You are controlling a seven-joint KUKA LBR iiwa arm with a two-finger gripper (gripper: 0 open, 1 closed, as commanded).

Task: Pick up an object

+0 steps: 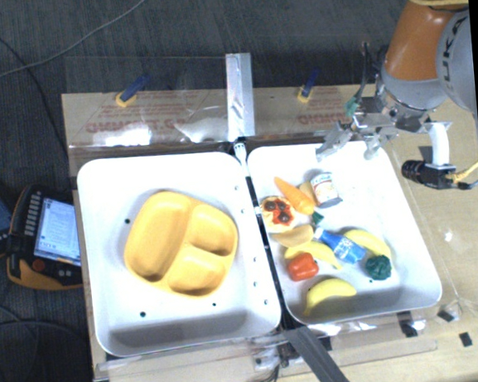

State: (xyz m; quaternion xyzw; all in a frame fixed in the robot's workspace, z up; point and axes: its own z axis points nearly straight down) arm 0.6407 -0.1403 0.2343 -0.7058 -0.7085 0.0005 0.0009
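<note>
Grey and orange, the arm hung over the right bin's [409, 238] far corner, its gripper [352, 139] spread wide and holding nothing. I judged this the approach step: no object was yet chosen. Nearest below sat a small jar [325, 187] beside a carrot [290, 193]; the next move called for descending squarely. Crowded toy food, banana [329, 291] and tomato [302, 265], left little room. The left bin [109, 322] held a yellow mould [179, 241].
</note>
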